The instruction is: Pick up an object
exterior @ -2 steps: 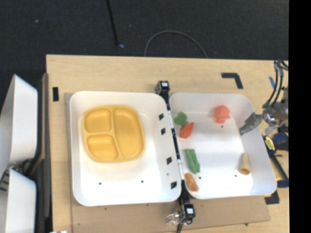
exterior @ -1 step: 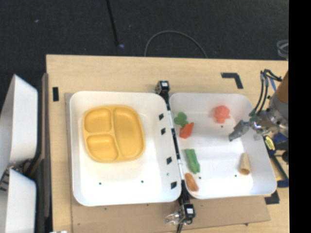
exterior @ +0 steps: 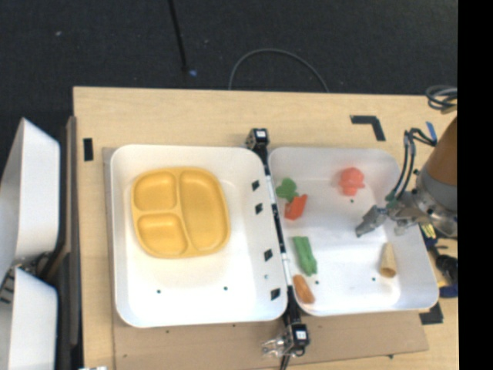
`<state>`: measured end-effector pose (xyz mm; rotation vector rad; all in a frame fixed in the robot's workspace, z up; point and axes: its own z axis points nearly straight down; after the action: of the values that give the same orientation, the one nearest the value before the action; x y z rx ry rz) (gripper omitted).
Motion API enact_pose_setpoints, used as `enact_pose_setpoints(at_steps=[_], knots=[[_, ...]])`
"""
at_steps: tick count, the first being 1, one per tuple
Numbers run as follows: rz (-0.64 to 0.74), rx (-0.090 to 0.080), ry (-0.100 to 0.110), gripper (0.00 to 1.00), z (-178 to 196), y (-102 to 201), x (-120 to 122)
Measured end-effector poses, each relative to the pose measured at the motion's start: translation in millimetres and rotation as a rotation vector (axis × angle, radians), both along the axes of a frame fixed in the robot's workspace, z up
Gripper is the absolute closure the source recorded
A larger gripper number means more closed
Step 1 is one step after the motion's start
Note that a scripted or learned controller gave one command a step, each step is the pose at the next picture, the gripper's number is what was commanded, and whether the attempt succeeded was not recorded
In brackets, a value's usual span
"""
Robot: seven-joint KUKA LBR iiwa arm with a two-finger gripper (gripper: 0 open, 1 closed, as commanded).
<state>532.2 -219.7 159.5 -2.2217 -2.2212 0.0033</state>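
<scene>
Camera view: tan piece [exterior: 387,260] below pincer [exterior: 373,222].

Yellow tray [exterior: 181,212], white bins [exterior: 123,284], pink toy [exterior: 351,179]

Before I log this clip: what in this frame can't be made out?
- Pincer: too small and blurred in the camera view to tell its state.
- Arm: cut off by the right edge.
- Pink toy and small green toy: too blurred to identify.
- Orange toy: lies at the right bin's edge; outline unclear.
</scene>
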Motion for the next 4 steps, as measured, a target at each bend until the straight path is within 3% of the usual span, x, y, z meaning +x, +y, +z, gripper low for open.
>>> enact_pose_setpoints(at_steps=[1,2,3,4], knots=[[-0.001,0.001,0.001,0.0,-53,-1,-1],[-0.003,-0.001,-0.007,1.0,-38,-2,1],[0.003,-0.001,-0.008,1.0,26,-3,4],[0.004,-0.002,-0.008,1.0,67,-5,6]])
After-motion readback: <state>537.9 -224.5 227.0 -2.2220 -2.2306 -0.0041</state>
